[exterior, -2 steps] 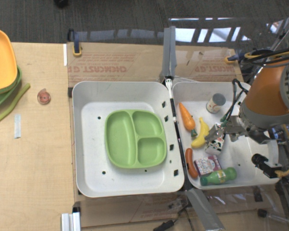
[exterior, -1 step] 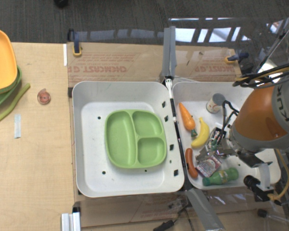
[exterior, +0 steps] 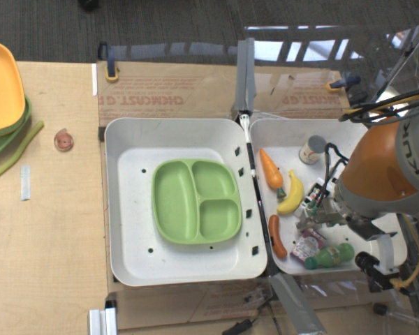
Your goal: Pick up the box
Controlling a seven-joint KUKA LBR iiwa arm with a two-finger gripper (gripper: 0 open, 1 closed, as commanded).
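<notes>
Low over the right bin (exterior: 293,128), the end effector (exterior: 314,215) is seen at the end of the grey arm (exterior: 377,166), whose orange band fills the bin's right side. Whether its fingers are apart or together cannot be told, since they are small and lost against the clutter beneath.

Directly below the end effector, a small box (exterior: 309,243) with pinkish-purple and white print is seen lying on the bin floor near the front wall. Whether the box is touched by the end effector cannot be told. A green bottle (exterior: 329,256) is laid on its side just to the right of the box, touching or nearly touching it. An orange-red sausage-like item (exterior: 277,236) is laid along the bin's left wall, just left of the box.

Further back in the same bin, a carrot (exterior: 269,168) is laid beside a banana (exterior: 291,192), and a small greyish cup (exterior: 312,149) is seen near the rear wall.

The left bin (exterior: 122,201) is occupied by a green divided plate (exterior: 196,200) with three compartments, set flat near its centre.

Both bins are set on a sheet of cardboard (exterior: 167,89). On the wooden counter (exterior: 49,243) to the left, stacked yellow and green plates (exterior: 1,103) are seen at the edge, with a small round pinkish item (exterior: 64,140) nearby.
</notes>
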